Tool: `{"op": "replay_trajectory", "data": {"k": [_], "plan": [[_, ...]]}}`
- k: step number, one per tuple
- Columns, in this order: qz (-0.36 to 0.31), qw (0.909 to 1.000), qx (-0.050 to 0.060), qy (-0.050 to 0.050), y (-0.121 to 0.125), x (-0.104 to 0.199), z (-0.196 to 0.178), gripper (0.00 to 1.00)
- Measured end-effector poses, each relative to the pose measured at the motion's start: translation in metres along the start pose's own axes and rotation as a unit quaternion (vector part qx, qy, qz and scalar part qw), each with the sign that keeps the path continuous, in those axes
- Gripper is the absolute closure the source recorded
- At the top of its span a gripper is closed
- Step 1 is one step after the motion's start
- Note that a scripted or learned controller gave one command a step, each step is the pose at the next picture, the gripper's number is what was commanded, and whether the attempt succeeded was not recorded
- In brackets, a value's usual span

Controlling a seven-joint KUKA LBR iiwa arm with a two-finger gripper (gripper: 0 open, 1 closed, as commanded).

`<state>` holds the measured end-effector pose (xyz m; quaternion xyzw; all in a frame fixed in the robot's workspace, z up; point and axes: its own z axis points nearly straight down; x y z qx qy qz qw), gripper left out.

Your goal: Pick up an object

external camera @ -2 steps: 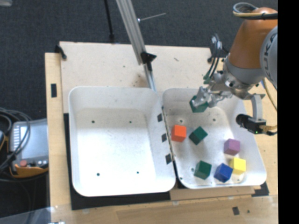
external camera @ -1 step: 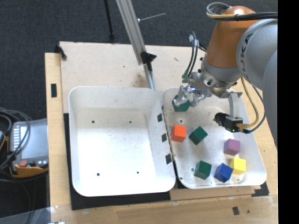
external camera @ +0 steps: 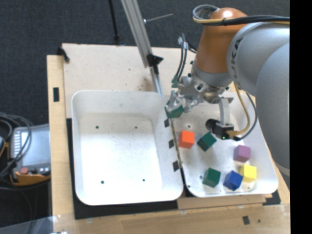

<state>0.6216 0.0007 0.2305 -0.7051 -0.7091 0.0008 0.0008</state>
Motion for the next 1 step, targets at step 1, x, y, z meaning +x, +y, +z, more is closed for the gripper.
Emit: {"op": "replay_trajectory", "data": {"k": [1], "plan": [[-0.001,1.0000,-0.002,0.001,0.0055,0.0558,-0.0129,1.00]]}}
